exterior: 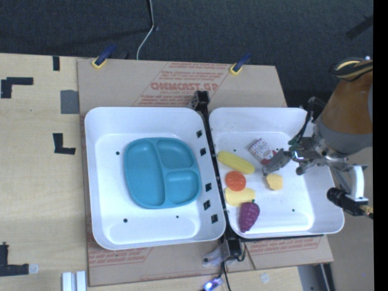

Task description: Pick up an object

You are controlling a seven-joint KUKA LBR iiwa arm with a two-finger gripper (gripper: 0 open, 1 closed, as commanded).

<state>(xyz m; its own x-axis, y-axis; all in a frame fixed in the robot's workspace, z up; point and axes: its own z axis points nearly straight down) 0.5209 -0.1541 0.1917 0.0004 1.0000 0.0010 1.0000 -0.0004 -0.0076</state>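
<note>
Yellow, small and roundish, the lump (pixel 274 181) in the right bin (pixel 315 223) lies just below our gripper (pixel 272 163), nearly touching it. We read the tips as slightly parted, gripping nothing. A short drop toward the bin's near wall reaches it.

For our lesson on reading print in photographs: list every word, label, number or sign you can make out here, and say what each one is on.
"CHEMCAST GP": red print on the brown cardboard sheet under the bins, seen upside down; a guess, as it is faint.
Smaller red lines beside it: too blurred to read.
Red and white packet in the right bin: printed, but too small to read.
Black marks on the wooden bench: shapes, not letters.
</note>
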